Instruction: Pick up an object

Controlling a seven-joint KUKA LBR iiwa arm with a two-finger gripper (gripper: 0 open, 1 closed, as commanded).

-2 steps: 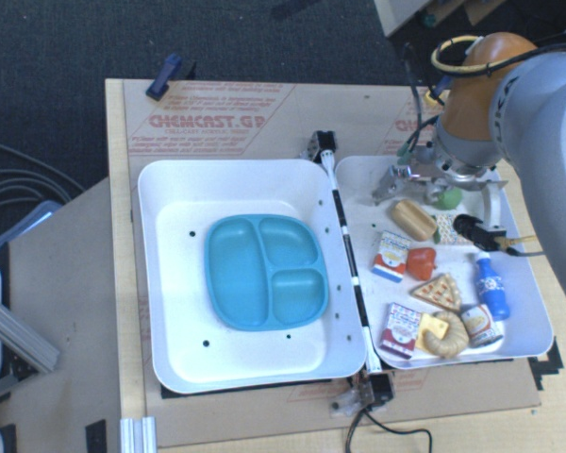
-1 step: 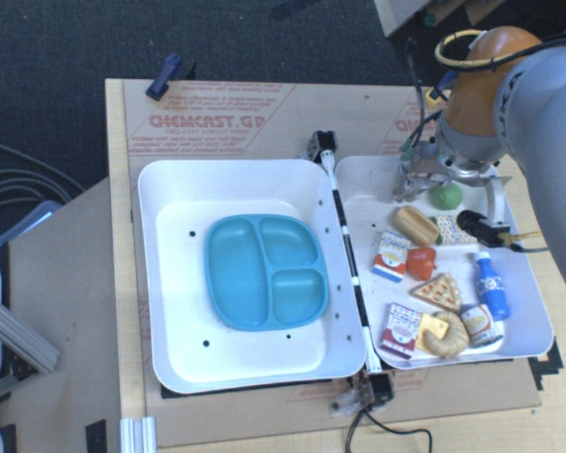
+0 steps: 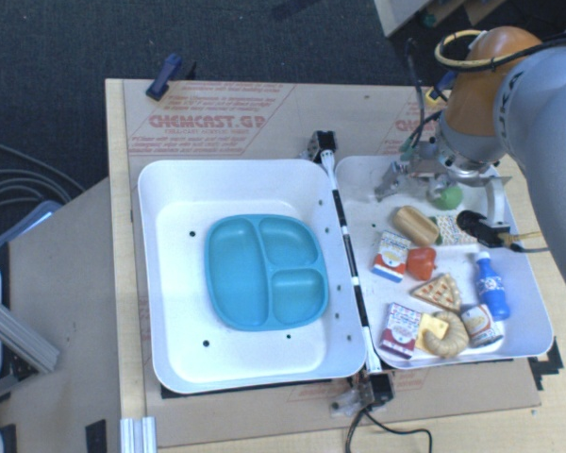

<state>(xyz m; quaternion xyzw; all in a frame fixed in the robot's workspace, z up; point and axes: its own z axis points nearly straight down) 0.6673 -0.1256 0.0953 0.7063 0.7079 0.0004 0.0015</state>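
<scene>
Fingers (image 3: pixel 389 183) of grey metal splayed, round green ball (image 3: pixel 445 196) between them

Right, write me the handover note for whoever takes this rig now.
Gripper: low over the far end of the right white bin, by a small green round object; nothing seen in its grasp.
Things: right bin holds the tan bread roll, red tomato-like piece, blue bottle, waffle wedge and small packets. Left white bin holds the blue divided plastic plate.
Done: nothing picked yet.
Left: grasp one object and lift it.
</scene>
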